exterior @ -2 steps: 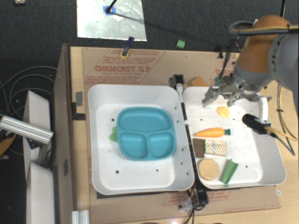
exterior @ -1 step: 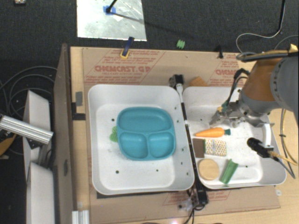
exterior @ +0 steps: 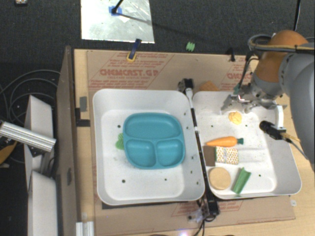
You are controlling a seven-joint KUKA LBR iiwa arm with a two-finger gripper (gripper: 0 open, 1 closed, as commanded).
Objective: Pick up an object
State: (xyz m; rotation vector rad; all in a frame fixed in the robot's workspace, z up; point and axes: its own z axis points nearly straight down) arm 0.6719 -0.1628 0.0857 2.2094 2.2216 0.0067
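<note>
Left bin [exterior: 106, 181] carries a teal tray [exterior: 153, 139]. In your right bin [exterior: 290, 181], the small yellow piece [exterior: 236, 117] lies just below-left of the pincer [exterior: 241, 101], nearly under it. Pincer state: cannot tell. The carrot [exterior: 224, 141] lies further down, long axis left-right.

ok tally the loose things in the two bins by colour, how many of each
Blue: 1, the divided plate in the left bin
Green: 2, a piece peeking from under the plate's left edge and a stick in the right bin
Orange: 1, the carrot
Yellow: 1, small item near the gripper
Tan: 1, round disc
Patterned: 1, square block
Total: 7
</note>
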